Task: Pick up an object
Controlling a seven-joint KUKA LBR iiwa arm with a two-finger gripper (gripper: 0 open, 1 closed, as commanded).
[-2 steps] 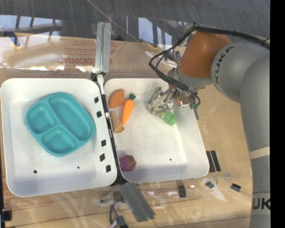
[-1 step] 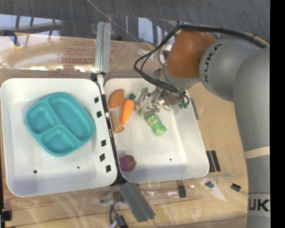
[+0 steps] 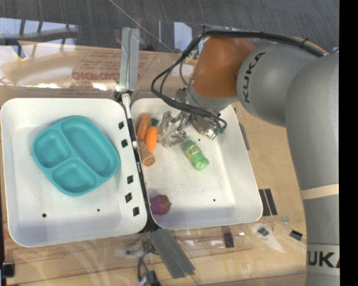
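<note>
Objects for picking all lie in the right bin (image 3: 244, 201), toward the middle of the frame: an orange carrot-like piece (image 3: 150, 137) and a thinner orange-brown stick (image 3: 144, 133) rest against the bin's left wall, a green bottle-shaped toy (image 3: 195, 154) lies tilted near the bin's centre, and a small purple item (image 3: 160, 204) sits alone near the lower left corner, well apart from the rest. The left bin (image 3: 18, 219) carries a teal divided plate (image 3: 76, 154), lying flat at a slant. The arm reaches in from the right and bends down over the upper part of the right bin, its orange band just above the wrist, so that the claw (image 3: 174, 130) hangs low between the carrot-like piece and the green toy, just beside both. Its metal parts merge with cables and glare, so I cannot tell whether it is apart or together, and nothing is clearly caught in it. Judging by the pose, it is working at the crowded cluster near the wall, where neighbours could spoil a clean grasp.
</note>
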